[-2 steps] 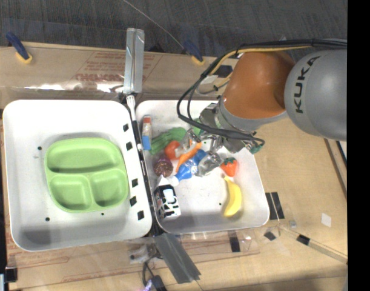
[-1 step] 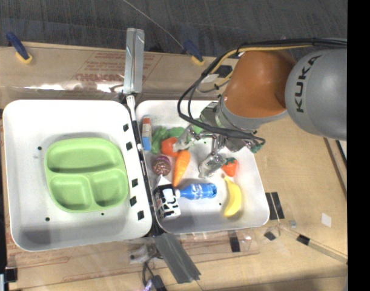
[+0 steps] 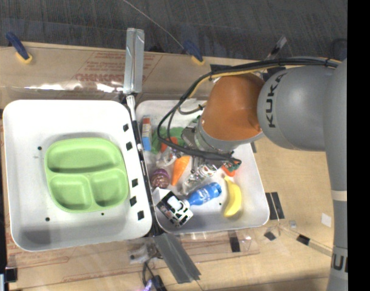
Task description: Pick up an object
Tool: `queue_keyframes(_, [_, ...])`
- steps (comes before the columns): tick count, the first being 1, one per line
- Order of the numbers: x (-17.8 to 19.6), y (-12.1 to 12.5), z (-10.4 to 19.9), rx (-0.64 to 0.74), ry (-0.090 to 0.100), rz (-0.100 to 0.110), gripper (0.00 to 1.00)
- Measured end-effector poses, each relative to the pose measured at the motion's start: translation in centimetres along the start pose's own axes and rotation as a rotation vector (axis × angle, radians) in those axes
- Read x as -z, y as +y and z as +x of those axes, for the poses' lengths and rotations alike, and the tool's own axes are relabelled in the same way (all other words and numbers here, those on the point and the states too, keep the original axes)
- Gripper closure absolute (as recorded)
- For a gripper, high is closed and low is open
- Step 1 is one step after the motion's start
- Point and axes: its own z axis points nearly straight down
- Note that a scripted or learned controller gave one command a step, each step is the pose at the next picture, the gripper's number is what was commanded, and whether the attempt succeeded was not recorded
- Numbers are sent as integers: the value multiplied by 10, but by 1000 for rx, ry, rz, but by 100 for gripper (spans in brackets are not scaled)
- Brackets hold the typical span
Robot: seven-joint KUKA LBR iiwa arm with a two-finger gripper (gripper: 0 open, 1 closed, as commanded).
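The arm (image 3: 281,108) hides the right bin's (image 3: 257,214) middle (its far wall too).

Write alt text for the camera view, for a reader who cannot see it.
A grey KUKA arm with an orange band reaches from the right down into the right white bin, among a banana, a carrot, a blue bottle and a small black-and-white toy. The left white bin holds a green divided tray.
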Motion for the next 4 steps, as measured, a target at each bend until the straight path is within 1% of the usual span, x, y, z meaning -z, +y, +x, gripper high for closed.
queue_keyframes(1, [0, 14, 1, -41, -1, 2, 0])
queue_keyframes(2, [11, 15, -1, -35, -3, 3, 100])
queue_keyframes(3, [11, 15, -1, -34, -3, 3, 0])
queue_keyframes(4, [1, 20, 4, -22, -2, 3, 0])
